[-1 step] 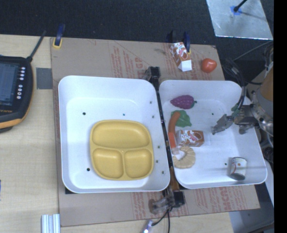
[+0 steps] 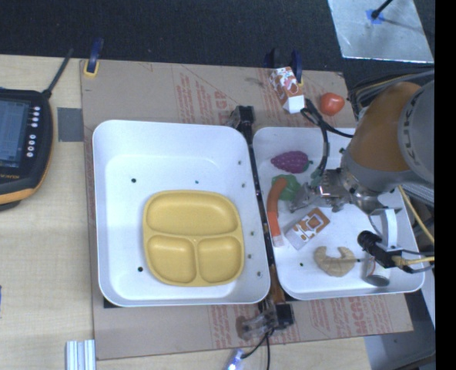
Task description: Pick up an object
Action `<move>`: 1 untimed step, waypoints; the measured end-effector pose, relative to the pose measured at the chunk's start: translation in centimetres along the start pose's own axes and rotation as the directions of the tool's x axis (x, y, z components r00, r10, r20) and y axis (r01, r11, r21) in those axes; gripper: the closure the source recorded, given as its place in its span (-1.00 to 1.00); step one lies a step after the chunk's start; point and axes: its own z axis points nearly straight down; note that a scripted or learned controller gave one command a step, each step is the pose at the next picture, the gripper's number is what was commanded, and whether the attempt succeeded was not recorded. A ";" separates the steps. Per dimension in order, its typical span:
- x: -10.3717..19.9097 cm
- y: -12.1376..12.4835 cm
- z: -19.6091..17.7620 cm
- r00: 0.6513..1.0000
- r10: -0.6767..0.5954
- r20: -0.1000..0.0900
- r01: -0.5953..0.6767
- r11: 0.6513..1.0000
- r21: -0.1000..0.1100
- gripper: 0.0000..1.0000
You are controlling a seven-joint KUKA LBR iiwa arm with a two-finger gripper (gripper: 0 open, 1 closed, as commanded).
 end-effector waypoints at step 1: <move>0.8 5.9 -0.2 1.000 0.001 -0.001 -0.001 1.000 -0.001 -1.00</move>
